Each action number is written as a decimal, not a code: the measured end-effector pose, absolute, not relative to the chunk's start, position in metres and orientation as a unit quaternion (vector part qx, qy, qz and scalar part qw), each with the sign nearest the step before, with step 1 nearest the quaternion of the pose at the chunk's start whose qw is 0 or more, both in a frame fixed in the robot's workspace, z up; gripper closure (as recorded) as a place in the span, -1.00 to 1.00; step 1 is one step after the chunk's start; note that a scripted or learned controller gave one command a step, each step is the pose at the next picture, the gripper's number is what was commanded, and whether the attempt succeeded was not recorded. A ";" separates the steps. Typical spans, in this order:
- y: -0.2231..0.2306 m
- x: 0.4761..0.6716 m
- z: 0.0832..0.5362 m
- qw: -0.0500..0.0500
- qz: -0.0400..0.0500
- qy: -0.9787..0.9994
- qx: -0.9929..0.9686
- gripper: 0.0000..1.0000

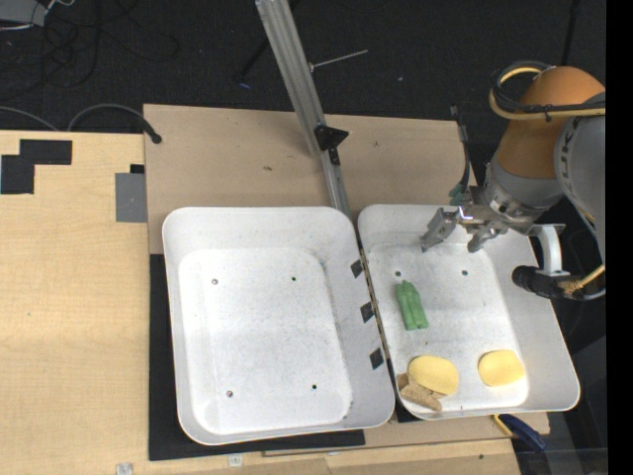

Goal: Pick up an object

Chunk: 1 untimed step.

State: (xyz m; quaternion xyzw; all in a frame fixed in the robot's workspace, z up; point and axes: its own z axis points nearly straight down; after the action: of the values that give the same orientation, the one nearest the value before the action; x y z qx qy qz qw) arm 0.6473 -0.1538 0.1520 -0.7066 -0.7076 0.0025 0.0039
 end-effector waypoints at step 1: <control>-0.154 0.652 0.107 0.003 0.002 -0.708 -0.706 -1.00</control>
State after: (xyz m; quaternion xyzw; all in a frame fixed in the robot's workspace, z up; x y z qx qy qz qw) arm 0.6517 -0.1542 0.1068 -0.7059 -0.7083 0.0021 0.0028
